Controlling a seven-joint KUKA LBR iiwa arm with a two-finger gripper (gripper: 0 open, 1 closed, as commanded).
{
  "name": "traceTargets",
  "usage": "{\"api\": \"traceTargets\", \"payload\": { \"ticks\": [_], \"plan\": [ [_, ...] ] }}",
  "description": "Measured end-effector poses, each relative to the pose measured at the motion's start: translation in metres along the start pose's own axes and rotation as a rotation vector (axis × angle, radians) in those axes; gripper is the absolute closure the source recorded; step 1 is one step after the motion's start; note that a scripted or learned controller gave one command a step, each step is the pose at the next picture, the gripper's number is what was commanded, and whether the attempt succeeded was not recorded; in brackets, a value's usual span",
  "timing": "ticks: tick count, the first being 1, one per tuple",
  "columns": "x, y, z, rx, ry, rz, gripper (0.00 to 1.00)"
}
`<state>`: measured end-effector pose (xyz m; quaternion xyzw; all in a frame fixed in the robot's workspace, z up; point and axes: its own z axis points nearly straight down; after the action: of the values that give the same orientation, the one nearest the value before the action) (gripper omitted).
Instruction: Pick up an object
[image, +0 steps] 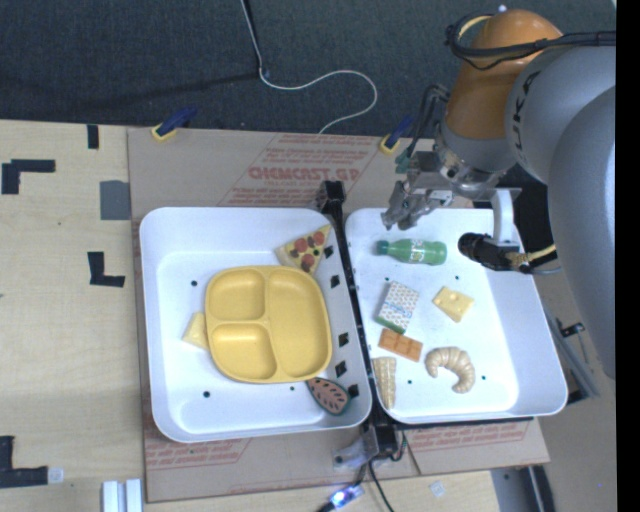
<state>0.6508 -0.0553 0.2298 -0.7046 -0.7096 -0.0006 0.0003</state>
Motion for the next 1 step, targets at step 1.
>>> {"api": "traceTargets", "payload": {
  "ticks": [1],
  "plan": [
    [0.0008,0.0060,0.0102,0.002,-0.003,0.006,1.00]
  ]
}}
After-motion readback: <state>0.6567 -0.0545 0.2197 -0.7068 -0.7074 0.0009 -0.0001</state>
